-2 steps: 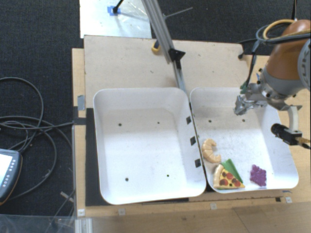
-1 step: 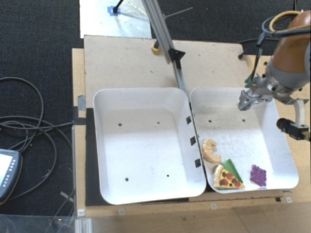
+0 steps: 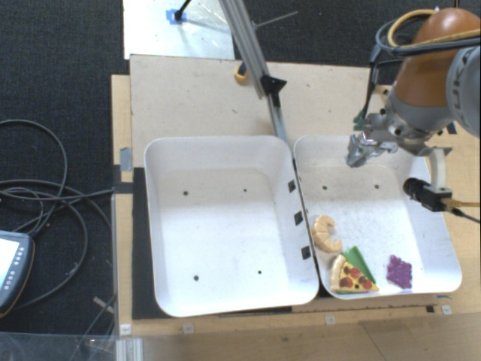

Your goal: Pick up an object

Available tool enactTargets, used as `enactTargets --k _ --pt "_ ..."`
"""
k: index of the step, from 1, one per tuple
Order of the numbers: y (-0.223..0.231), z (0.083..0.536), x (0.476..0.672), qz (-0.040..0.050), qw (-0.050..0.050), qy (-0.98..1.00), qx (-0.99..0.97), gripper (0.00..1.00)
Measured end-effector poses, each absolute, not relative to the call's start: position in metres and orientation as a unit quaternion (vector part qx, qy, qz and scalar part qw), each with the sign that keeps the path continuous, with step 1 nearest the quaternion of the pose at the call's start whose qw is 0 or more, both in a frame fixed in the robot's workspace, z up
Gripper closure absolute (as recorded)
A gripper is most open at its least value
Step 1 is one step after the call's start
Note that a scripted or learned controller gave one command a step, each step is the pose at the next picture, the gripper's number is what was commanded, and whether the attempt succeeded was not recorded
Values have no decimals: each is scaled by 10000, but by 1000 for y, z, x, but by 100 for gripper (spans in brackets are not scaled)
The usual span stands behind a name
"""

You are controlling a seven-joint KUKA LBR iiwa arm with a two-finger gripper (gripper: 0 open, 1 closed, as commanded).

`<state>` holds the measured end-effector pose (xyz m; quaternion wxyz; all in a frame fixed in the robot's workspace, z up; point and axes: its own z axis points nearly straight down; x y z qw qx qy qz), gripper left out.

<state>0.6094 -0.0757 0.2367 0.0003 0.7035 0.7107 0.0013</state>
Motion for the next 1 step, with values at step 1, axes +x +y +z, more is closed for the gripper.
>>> enactTargets --k 1 --pt "-12 235 613 15 -1 7113 7029 100"
